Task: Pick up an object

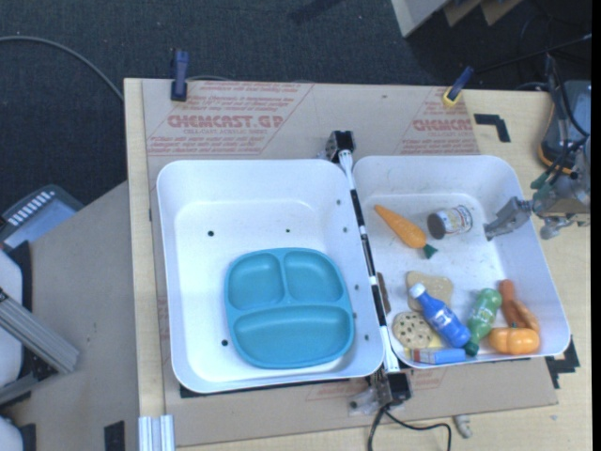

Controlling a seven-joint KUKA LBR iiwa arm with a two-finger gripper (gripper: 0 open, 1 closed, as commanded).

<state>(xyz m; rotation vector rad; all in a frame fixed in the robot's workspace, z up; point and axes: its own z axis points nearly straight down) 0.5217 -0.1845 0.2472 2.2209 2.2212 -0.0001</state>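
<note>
The right bin (526, 252) holds several small objects. An orange carrot (402, 226) lies near its left wall, and a small clear jar with a dark lid (451, 222) lies beside it. At the front sit a blue bottle (439, 316), a green bottle (483, 312), a round cookie (410, 329), a tan cracker (430, 285), an orange fruit (514, 341) and a sausage (517, 306). My gripper (507, 218) hangs at the bin's right side, to the right of the jar and apart from it.
The left bin (188, 205) holds a blue divided plate (288, 306). A black clip (340, 143) stands where the two bins meet at the back. Blue clamps (178, 73) sit at the board's far corners. The arm's body (563, 172) fills the right edge.
</note>
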